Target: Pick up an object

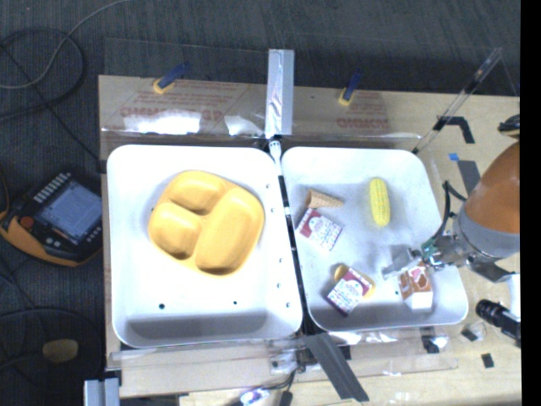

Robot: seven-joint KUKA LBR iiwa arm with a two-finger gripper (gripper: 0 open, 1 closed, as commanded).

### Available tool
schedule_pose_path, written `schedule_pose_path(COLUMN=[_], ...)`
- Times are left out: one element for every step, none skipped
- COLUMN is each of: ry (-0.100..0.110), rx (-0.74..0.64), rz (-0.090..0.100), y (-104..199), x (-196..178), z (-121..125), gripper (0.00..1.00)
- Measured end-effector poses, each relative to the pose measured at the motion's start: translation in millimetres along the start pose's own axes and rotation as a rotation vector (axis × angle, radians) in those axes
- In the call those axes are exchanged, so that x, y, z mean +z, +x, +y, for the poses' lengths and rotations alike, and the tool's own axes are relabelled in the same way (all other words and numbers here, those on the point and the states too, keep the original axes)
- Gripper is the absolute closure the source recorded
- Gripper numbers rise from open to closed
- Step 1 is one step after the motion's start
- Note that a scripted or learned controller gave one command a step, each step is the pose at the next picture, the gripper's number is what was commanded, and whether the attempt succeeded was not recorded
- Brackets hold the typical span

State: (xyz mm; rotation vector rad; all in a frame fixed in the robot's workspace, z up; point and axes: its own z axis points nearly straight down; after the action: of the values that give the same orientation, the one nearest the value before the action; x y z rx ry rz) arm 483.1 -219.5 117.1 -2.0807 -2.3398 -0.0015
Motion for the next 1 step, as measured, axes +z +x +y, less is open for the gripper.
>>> schedule_pose_path(ry=[-0.016], rx=[-0.209], rz=[-0.001], y=[1.3], x=[24.6], z=[17.6], gripper=[0.0])
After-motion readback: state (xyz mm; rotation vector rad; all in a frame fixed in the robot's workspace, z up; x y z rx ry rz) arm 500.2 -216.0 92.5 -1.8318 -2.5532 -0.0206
